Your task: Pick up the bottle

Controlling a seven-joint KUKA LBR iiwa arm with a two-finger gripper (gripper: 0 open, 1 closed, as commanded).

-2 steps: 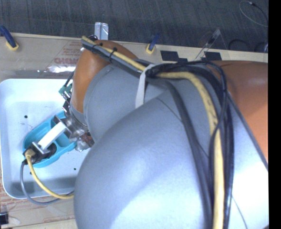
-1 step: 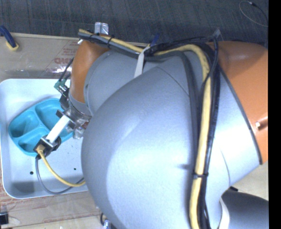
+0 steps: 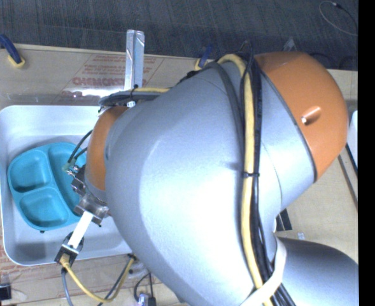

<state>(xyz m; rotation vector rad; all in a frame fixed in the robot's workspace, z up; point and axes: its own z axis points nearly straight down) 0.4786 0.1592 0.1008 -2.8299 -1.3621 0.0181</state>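
Grey arm (image 3: 206, 190) loomed over shallow white bin (image 3: 21, 123) beside blue divided plastic tray (image 3: 37, 183). Hand's grip state: could not tell. Best located bottle first.

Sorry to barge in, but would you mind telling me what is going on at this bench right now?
The arm has reached in from the right and hangs low over the left bin, so its grey body and orange band cover most of the bench. Beside the wrist, a blue divided tray lies in that bin. The job is to pick up a bottle, but I cannot tell from here whether anything has been grasped; the arm blocks that part of the scene.
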